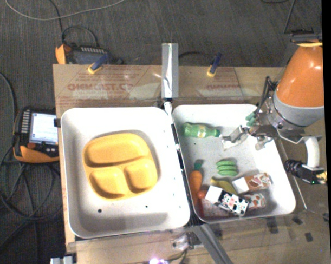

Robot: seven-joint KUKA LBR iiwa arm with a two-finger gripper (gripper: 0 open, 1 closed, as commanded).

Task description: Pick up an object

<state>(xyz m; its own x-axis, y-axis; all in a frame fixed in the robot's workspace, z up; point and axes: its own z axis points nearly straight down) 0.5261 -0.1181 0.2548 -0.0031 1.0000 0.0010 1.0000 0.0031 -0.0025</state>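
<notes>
Arm (302,80) entering from the right, gripper (246,135) poised over the right bin (287,203) near a green bottle (200,131); fingers apart, holding nothing.

One fixed camera looks down aslant on both bins (69,159).

The two white bins (76,224) look like smooth, slightly shiny plastic. The yellow tray (120,164) is smooth plastic too. The green bottle (200,131) looks shiny. The board (126,84) behind looks like matt brown cardboard.
</notes>
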